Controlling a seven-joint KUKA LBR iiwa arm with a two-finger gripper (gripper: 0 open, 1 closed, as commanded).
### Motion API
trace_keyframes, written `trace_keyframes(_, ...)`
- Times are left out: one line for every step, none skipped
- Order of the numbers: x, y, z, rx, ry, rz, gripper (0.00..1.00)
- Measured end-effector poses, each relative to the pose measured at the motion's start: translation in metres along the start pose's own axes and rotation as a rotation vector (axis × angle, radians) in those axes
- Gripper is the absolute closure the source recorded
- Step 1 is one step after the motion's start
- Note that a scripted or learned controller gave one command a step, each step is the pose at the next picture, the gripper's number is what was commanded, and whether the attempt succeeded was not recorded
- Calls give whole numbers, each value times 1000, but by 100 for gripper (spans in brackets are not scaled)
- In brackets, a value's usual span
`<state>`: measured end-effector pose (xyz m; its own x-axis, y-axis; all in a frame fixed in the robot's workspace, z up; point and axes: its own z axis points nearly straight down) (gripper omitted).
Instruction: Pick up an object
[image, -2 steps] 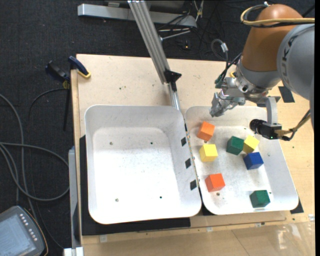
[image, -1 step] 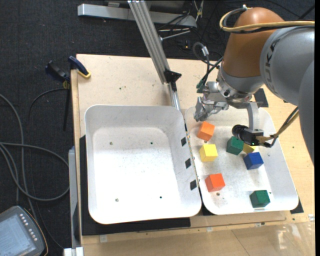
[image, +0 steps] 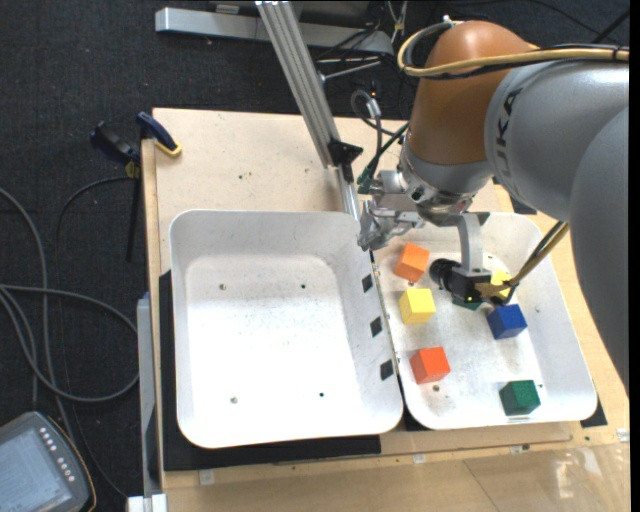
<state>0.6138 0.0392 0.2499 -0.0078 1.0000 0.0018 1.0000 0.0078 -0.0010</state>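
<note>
My gripper (image: 373, 233) hangs over the far left corner of the right bin (image: 560, 330), close to the wall between the two bins. Nothing shows in its grasp. An orange cube (image: 411, 263) lies just to its right and nearer the camera. Below that sit a yellow cube (image: 418, 304) and a red-orange cube (image: 431, 364). A blue cube (image: 507, 321) lies further right, and a green cube (image: 520, 397) rests near the bin's front right corner.
The left bin (image: 200, 300) stands beside the right one. A slanted metal strut (image: 305, 90) runs down to the gripper's area from the back. A blue and yellow clamp (image: 135, 140) lies at the bench's far left corner.
</note>
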Motion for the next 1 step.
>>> trace_keyframes(47, -3, -1, -1, -1, 0, 100)
